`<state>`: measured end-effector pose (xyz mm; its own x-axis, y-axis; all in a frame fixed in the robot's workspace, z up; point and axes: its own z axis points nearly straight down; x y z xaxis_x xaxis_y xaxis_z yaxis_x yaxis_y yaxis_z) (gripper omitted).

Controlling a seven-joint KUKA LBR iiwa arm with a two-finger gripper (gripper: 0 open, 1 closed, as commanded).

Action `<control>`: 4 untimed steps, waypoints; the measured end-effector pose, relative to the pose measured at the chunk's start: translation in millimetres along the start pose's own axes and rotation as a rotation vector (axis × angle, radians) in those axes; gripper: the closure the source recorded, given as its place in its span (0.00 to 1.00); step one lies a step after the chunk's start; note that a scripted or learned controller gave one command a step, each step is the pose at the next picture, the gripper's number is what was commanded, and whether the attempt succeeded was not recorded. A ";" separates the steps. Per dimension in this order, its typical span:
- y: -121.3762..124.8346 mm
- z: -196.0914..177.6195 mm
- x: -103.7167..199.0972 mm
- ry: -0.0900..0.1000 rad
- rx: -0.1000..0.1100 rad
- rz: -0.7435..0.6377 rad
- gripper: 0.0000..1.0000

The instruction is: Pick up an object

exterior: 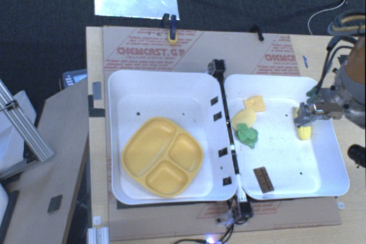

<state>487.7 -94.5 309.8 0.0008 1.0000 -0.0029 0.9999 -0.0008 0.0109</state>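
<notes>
Yellow toy | right bin, just under gripper | likely light, stiff, smooth; grip across narrow sides | finger state: cannot tell

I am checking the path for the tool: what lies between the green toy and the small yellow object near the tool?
The camera view shows bare white bin floor between the green toy and the small yellow object.
</notes>
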 end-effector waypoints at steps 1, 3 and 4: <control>1.5 -149.0 -23.1 -0.002 -0.011 -0.003 1.00; -0.3 -69.6 -49.2 -0.005 -0.003 0.009 1.00; 1.2 -162.6 -64.5 -0.002 -0.003 -0.004 1.00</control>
<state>487.1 -158.5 472.7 -0.0032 1.0000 -0.0049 0.9999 0.0033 0.0141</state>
